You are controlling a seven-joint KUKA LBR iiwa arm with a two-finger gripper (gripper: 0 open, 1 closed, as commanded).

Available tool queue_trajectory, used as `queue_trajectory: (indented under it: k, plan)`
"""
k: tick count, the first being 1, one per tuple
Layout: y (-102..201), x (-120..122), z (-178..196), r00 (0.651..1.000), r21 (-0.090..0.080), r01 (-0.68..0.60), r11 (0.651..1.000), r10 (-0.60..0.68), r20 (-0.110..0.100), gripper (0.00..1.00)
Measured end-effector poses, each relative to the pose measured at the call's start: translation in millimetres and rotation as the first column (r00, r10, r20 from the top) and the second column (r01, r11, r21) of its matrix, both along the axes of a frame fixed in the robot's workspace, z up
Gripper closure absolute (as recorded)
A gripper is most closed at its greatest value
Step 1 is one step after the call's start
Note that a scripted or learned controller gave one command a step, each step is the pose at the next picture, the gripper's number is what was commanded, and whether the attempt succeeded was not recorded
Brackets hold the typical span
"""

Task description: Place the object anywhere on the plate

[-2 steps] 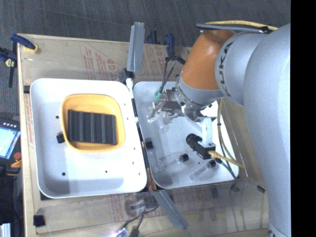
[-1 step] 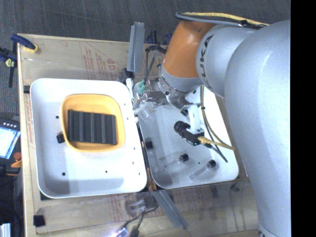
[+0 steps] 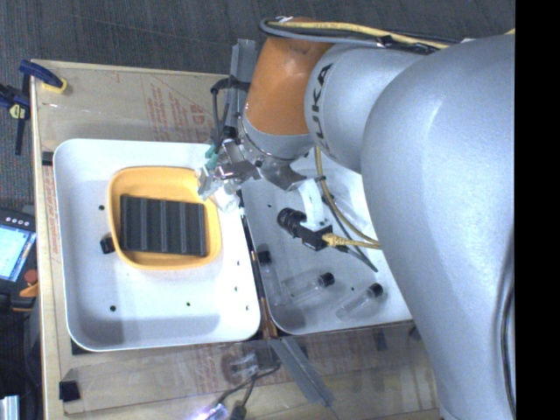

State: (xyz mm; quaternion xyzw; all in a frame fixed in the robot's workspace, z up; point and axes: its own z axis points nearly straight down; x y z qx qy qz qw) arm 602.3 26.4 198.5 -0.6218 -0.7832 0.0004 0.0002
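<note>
Operator: Trouble is hanging on one question. I am watching the tool (image 3: pixel 213 180) hovering over the right rim of the yellow plate (image 3: pixel 157 177) in the left bin (image 3: pixel 131 322), and I cannot tell whether it is spread or pressed together.

Colleague: And the object?

Operator: I am seeing a small pale thing (image 3: pixel 224 198) right under the tool, above the strip between the plate's rim and the bin's right wall. I am taking that for the object. Whether it is being pinched or merely lying there, I cannot tell.

Colleague: So what are you fearing?

Operator: Two things. If the tool is letting go here, the thing is likely landing on the rim or just outside it and sliding into the bin. Also, a dark ribbed block (image 3: pixel 166 226) is taking up most of the plate, so anything dropped may be perching on the ridges or rolling off them.

Colleague: Anything else?

Operator: If the tool is carrying nothing, a release is achieving nothing. The clear tubes (image 3: pixel 311 283) with black caps are lying in the right bin (image 3: pixel 289 315), well apart from the plate.
</note>
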Motion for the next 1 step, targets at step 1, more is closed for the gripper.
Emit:
queue_trajectory:
  k: [1]
  plan:
    - [-0.1,0.1,0.1,1.0,0.0,0.0,1.0,0.0,0.0,0.0]
